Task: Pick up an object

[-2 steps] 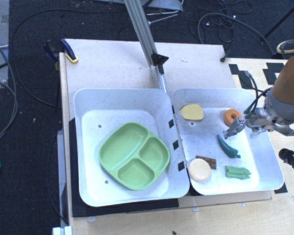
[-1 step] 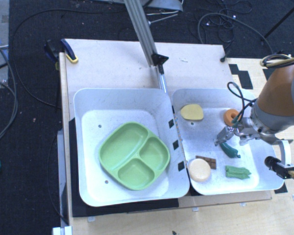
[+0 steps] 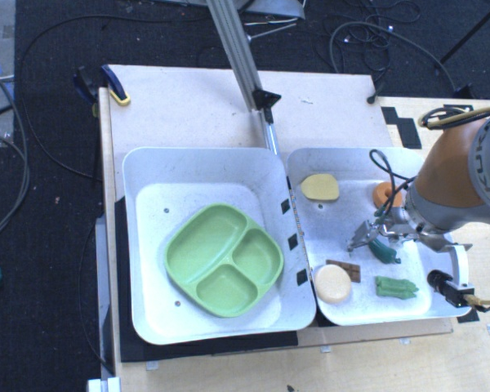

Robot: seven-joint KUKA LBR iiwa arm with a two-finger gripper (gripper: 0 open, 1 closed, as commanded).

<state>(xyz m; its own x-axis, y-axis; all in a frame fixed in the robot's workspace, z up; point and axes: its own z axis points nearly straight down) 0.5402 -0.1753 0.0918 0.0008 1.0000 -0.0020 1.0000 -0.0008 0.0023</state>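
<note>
In the right bin (image 3: 343,158) lie a pale yellow lump (image 3: 319,187), an orange piece (image 3: 383,193) partly behind the arm, a cream round object (image 3: 333,284), a small brown piece (image 3: 345,269), a green object (image 3: 396,287) and a dark teal object (image 3: 384,250). My gripper (image 3: 366,237) is low in the middle of this bin, just left of the teal object and close to or touching it. I cannot make out whether anything sits within the gripper.
The left bin (image 3: 147,178) holds a green divided plate (image 3: 223,259). A slanted metal pole (image 3: 243,55) comes down to the back edge between the bins. The arm's orange band (image 3: 449,166) hangs over the right bin's right side.
</note>
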